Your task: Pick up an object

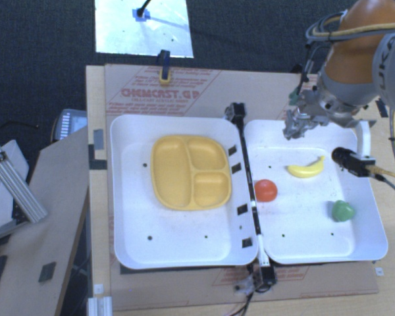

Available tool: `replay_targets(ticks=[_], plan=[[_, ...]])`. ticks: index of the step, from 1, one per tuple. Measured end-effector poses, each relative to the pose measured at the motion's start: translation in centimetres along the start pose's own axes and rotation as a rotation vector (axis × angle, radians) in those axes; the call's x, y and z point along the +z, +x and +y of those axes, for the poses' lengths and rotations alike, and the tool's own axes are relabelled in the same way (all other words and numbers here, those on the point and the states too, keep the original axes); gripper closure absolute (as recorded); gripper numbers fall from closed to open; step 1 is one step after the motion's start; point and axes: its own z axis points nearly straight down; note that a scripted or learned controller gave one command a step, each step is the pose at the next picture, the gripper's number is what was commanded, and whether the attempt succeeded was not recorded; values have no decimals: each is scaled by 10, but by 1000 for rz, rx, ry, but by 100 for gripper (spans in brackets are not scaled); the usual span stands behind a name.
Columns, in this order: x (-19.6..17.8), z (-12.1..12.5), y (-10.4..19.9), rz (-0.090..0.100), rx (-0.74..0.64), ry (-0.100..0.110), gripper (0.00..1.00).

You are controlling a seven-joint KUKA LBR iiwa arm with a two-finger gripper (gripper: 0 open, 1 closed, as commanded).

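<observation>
Claw [295, 131] hovering over the right bin's [316, 252] far edge, grip state impossible to tell. Banana [307, 168] lying just below it toward the near side, long axis running roughly left-right. Nearest pick, probably.

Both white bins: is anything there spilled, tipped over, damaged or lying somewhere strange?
Nothing stands out. The yellow divided plastic plate lies flat in the left white bin. The small yellow banana, the orange-red ball and the green rounded toy lie apart in the right white bin.
</observation>
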Motion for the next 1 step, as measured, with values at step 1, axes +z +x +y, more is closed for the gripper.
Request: replay_targets(ticks=[1], plan=[[9,-12,58,1,-1,1,100]])
